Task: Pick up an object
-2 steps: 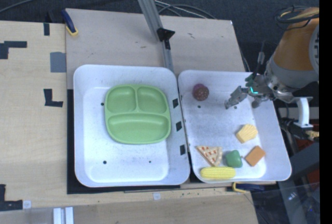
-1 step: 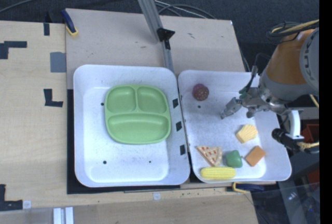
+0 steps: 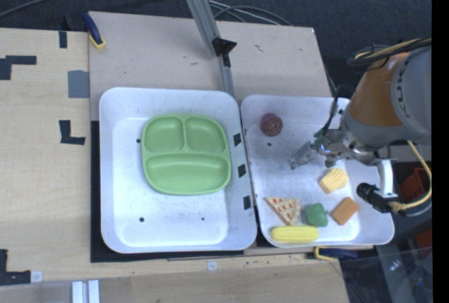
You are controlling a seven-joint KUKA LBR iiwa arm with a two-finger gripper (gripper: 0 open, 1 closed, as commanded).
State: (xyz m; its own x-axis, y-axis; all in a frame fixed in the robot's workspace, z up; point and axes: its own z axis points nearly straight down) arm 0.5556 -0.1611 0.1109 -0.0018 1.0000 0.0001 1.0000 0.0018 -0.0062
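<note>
Two shallow white bins sit side by side on the table (image 3: 168,56). The left bin (image 3: 116,175) holds a green divided plate (image 3: 186,154), which lies flat toward the bin's far half, its three compartments facing up.

The right bin (image 3: 295,112) carries the small toy foods. A dark red round piece (image 3: 271,125) rests near the far left part of that bin, apart from everything else. Along the near edge lie a corn cob (image 3: 294,233), a pizza slice (image 3: 283,209) just above it, and a green piece (image 3: 315,214) just beside the slice on its right. An orange block (image 3: 344,210) sits to the right of the green piece, and a pale yellow wedge (image 3: 334,179) lies a little farther back, between the orange block and the arm.

The arm (image 3: 393,95) reaches in from the right, its orange band showing above the wrist. The claw (image 3: 306,155) hangs over the middle of the right bin, its grey fingers pointing left and down toward the bare bin floor. The fingers look slightly spread, with nothing seen between them. The claw is near the yellow wedge, which lies just to its lower right, but it touches none of the foods; the dark red piece is well off to its upper left.

A metal pole (image 3: 200,7) slants across the table behind the bins.
</note>
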